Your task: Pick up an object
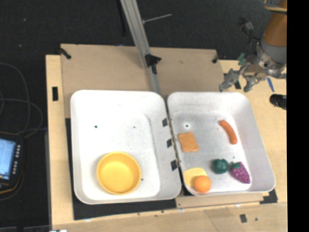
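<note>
Pick not started, by my read. Gripper sits at far-right of scene, just past the far rim of the right bin, arm w/ orange band above it coming in from the right. Fingers look spread apart, nothing between them, so no object held. Candidate objs all lie in right bin, none disturbed as far as visible: orange carrot-like piece mid-right, closest to gripper but still well apart from it; tan square piece near the bin's left wall; green obj and purple grape bunch side by side, nearly touching, toward near-right corner; orange ball at near rim, resting on/against a pale yellow piece. Left bin holds a yellow bowl in its near half; far from the gripper. Left to do: basically everything, i.e. choose target, move in over bin, descend, close, lift. Carrot piece seems the likeliest first target given proximity and free space around it; ball + yellow piece at the rim look the most awkward to grab.
</note>
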Robot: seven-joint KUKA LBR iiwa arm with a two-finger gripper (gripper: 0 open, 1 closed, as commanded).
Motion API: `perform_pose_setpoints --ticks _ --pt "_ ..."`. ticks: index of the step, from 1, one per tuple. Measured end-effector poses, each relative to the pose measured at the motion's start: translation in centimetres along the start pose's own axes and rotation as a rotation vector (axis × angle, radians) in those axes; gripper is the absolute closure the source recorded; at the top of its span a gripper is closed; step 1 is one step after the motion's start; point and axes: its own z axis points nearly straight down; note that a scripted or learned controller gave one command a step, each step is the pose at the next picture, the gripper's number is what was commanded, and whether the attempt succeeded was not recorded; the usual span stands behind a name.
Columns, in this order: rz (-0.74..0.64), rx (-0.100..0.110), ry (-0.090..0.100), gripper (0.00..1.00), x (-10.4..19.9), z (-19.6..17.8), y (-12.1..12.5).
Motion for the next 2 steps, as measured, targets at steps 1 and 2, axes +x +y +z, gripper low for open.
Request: perform_pose_setpoints --ticks 1,2 --pt "-0.001 0.001 0.0 0.0 0.0 0.0 0.0" --pt "-0.002 0.002 0.0 0.0 -0.2 4.3 0.4"
